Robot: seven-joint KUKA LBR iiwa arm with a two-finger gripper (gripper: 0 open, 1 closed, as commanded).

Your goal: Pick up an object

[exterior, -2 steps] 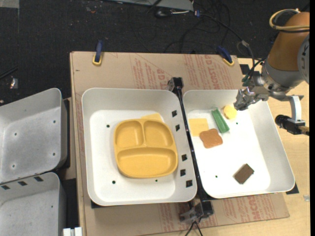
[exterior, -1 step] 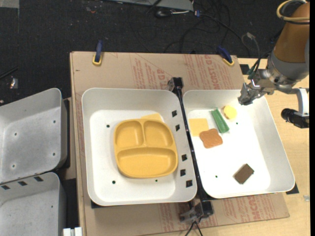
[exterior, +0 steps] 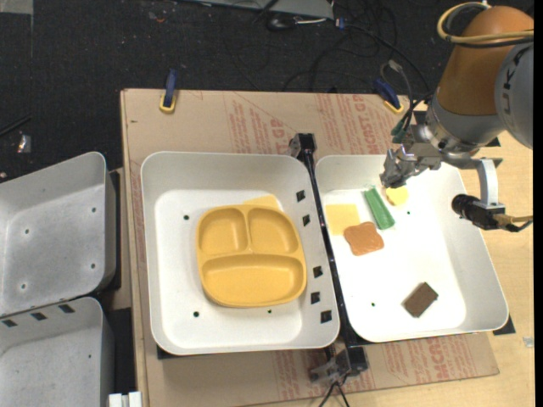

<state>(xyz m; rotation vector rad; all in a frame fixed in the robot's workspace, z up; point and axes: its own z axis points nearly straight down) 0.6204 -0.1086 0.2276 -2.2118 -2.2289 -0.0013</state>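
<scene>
Figure: bench seen from above at a slant, ordered near to far. Nearest, at about 5 o'clock in the right bin (exterior: 475, 312), lies a small brown block (exterior: 420, 298), well apart from the other pieces. Farther in, near that bin's centre-left, an orange-brown piece (exterior: 365, 240) touches a pale yellow flat piece (exterior: 341, 217), and a green stick (exterior: 378, 208) lies just beside both, slanting toward 11 o'clock. At the stick's far end sits a small yellow piece (exterior: 396, 196), the likeliest target. The gripper (exterior: 397, 172) hangs directly over it, at about 12 o'clock in the bin; whether its tips are spread or closed cannot be told from this angle, and nothing is seen held. Judged progress: the approach is made, while grasp and lift are not yet done.

The left bin (exterior: 161, 227) holds a yellow divided tray (exterior: 251, 255), with a pale sheet showing at its far edge. Both bins rest on a brown board (exterior: 229, 117), held by blue clamps (exterior: 169, 91) at its far edge. Spare white bins (exterior: 51, 219) lie at 9 o'clock. Beyond, at 12 o'clock, dark carpet carries cables (exterior: 339, 24).
</scene>
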